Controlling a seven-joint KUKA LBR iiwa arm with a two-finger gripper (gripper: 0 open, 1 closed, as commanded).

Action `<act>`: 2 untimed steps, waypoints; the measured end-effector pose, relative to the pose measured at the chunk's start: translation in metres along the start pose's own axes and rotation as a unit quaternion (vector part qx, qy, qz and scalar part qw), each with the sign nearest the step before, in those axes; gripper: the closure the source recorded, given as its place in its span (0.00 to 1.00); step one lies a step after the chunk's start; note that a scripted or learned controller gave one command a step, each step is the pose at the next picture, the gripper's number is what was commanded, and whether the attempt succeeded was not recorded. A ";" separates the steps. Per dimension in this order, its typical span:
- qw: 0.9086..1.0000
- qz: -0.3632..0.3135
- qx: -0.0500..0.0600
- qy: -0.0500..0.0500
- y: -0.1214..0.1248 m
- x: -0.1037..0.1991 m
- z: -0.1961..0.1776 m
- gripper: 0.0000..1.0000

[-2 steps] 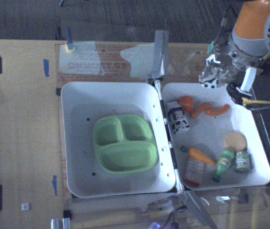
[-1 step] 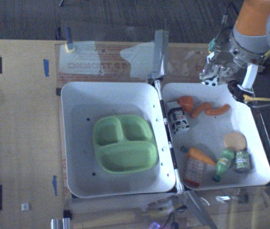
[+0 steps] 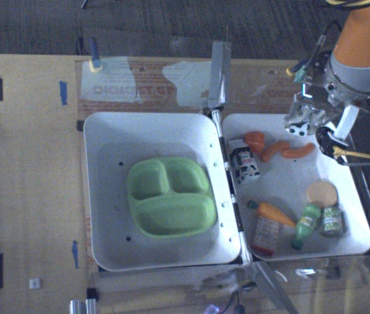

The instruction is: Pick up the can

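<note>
A small can (image 3: 332,220) with a green label and a pale lid stands upright near the front right corner of the right bin (image 3: 358,198). My gripper (image 3: 299,124) hangs over that bin's far edge, well behind the can and slightly left of it. A small white and black shape sits at its tip, and I cannot make out whether that is part of the gripper or something in it.
Beside the can are a green bottle (image 3: 306,224), a tan round disc (image 3: 321,193), a carrot (image 3: 276,212) and a reddish packet (image 3: 266,234). A black-and-white object (image 3: 243,163) and red-orange sausages (image 3: 289,151) lie farther back. The left bin holds a green divided plate (image 3: 170,197).
</note>
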State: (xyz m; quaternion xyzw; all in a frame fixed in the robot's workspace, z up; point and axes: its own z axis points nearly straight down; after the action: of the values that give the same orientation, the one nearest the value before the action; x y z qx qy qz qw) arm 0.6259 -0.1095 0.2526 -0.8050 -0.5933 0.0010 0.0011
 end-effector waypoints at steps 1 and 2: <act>0.985 0.170 -0.001 0.000 0.012 0.037 -0.006 1.00; 0.985 0.170 -0.002 0.000 0.012 0.037 -0.006 0.00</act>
State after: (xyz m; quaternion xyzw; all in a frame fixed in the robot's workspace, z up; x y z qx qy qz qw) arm 0.6485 -0.0778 0.2589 -0.8944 -0.4474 0.0001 -0.0003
